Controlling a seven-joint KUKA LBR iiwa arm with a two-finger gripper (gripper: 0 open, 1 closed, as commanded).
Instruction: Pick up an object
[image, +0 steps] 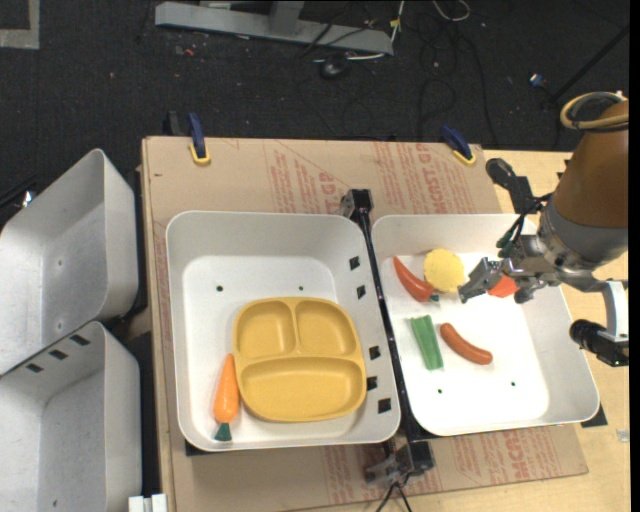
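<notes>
My gripper (500, 283) hangs over the upper right part of the right bin (560, 400), open, its dark fingers (474, 284) spread wide. A small orange-red object (504, 288) shows in the gap between them, with room on both sides; whether it touches either finger I cannot tell. Just left of the gripper sits a yellow lemon (444, 268), and beside that a red chili pepper (411, 279). A green strip (428, 342) and a brown-orange sausage (466, 343) lie lower in the same bin.
The left bin (200, 300) holds a yellow divided plate (298, 358) with an orange carrot (227, 392) along its left side. A black divider (378, 320) separates the bins. Spare white bins (60, 280) stand at the far left. The arm's body (595, 190) looms over the right bin's right edge.
</notes>
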